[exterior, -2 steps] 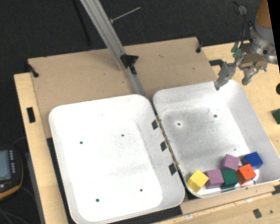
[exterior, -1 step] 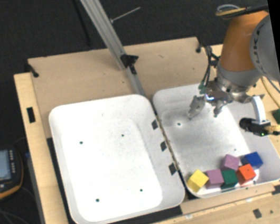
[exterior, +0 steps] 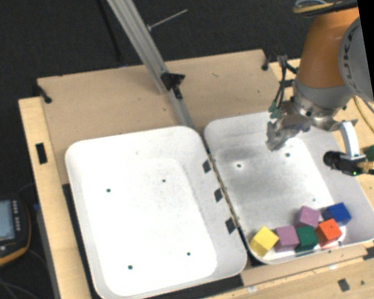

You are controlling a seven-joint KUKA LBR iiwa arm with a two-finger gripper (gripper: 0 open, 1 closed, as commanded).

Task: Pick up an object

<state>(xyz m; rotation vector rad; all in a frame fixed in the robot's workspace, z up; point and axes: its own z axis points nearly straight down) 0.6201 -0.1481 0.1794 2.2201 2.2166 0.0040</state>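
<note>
Two bins on my bench: left bin (exterior: pixel 147 209), then right bin (exterior: pixel 270 173) with blocks (exterior: pixel 303 231) bunched at its 6 o'clock edge. Gripper (exterior: pixel 276 137) hangs toward 12 o'clock, well apart from them; can't tell its grip state.

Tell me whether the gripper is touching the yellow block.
Apart. The camera view shows the gripper over the far part of the right bin, with bare bin floor between it and the yellow block at the near edge.
</note>
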